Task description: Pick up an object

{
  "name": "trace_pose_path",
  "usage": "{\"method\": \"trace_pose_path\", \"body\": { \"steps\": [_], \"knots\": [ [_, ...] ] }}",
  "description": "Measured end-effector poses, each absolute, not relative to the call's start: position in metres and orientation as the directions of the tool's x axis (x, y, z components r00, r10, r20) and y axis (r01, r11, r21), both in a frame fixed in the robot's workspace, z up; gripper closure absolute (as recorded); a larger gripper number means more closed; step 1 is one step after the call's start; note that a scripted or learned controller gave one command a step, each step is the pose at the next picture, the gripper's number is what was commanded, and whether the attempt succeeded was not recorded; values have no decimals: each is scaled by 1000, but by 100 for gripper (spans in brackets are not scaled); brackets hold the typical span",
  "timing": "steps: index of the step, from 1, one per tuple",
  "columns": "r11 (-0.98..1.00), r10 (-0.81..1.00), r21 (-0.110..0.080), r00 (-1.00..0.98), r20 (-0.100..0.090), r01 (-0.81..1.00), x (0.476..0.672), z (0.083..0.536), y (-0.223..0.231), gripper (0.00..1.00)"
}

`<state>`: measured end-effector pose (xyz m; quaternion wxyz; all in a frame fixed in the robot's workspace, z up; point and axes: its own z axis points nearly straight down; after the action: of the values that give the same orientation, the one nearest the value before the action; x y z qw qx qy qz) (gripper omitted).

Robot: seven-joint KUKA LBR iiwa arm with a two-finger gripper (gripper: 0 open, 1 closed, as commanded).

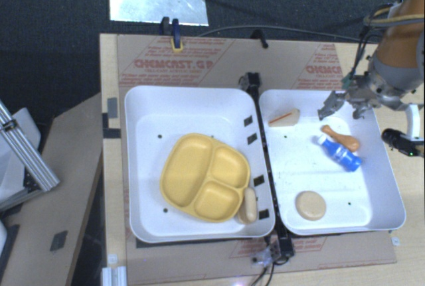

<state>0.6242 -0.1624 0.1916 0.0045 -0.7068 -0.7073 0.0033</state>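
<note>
Nothing lifted yet: the tool (346, 104), fingers apart and holding nothing, hovers at the right bin's (382, 212) upper edge, just above the drumstick (340, 137) and bottle (339, 152) lying mid-bin.

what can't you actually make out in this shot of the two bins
- Gripper: small in the camera view, above the right bin's far edge; whether anything sits in it is unclear.
- Arm: cut off by the right edge past the orange band.
- Blue bottle: label too small to read; the tan piece lies across its top.
- Pale roll: partly tucked beside the yellow tray, so its shape is unclear.
</note>
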Motion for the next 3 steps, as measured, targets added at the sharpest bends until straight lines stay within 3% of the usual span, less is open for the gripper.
{"method": "trace_pose_path", "body": {
  "steps": [1, 3],
  "knots": [
    [3, 1000, 1, -3, 0, 1000, 627, 199, -162, 0],
    [6, 1000, -1, -6, 0, 1000, 636, 99, -159, 0]
  ]
}}
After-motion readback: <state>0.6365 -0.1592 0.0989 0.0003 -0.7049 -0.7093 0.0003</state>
